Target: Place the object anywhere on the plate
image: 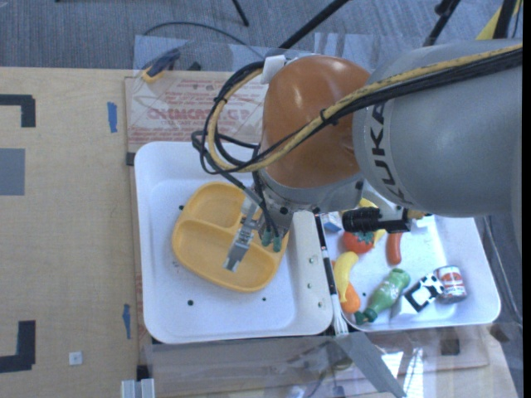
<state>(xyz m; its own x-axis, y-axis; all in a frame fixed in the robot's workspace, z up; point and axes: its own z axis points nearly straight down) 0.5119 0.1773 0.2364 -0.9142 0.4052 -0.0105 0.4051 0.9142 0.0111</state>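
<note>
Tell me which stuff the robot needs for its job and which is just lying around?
Needed: yellow divided plastic plate, claw above it.

Lying around: red toy tomato, yellow toy banana, green toy bottle, small red-and-white can, orange toy carrot.

I see a green bottle (385,293), a small can (450,282), a tomato (359,242) and a yellow banana (343,267) in the right bin (484,265), with a cardboard sheet (187,111) behind the left bin (158,305).

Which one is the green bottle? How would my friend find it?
Look in the right-hand white bin, the one full of toys. Near its front edge lies the green bottle, tilted, between an orange carrot and a small can. It's the only green toy there.
</note>
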